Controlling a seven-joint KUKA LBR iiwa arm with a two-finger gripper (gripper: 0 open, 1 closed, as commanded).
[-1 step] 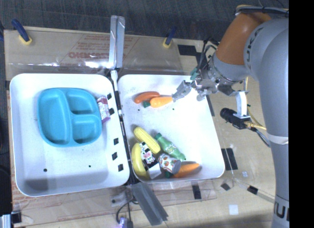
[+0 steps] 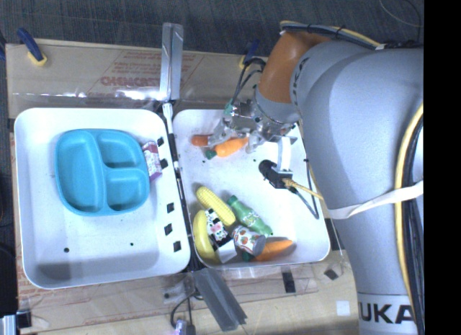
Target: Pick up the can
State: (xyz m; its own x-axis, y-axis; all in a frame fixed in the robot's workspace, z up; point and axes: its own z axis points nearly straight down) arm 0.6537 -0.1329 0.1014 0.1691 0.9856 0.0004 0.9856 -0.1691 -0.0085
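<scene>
The can (image 2: 245, 240), small with a red and white label, lies near the front of the right bin (image 2: 302, 215), wedged between a green bottle (image 2: 248, 215) and a carrot (image 2: 277, 248). My gripper (image 2: 242, 123) hangs over the back of the same bin, just above an orange carrot (image 2: 230, 147) and well away from the can. The grey arm reaches in from the right and covers the bin's back right corner.
Beside the can lie a corn cob (image 2: 215, 204), a banana (image 2: 201, 236) and a black-and-white carton (image 2: 216, 226). A second small carrot (image 2: 201, 140) is at the back. The left bin (image 2: 43, 254) holds a blue divided plate (image 2: 102, 170) and a small purple packet (image 2: 152, 159).
</scene>
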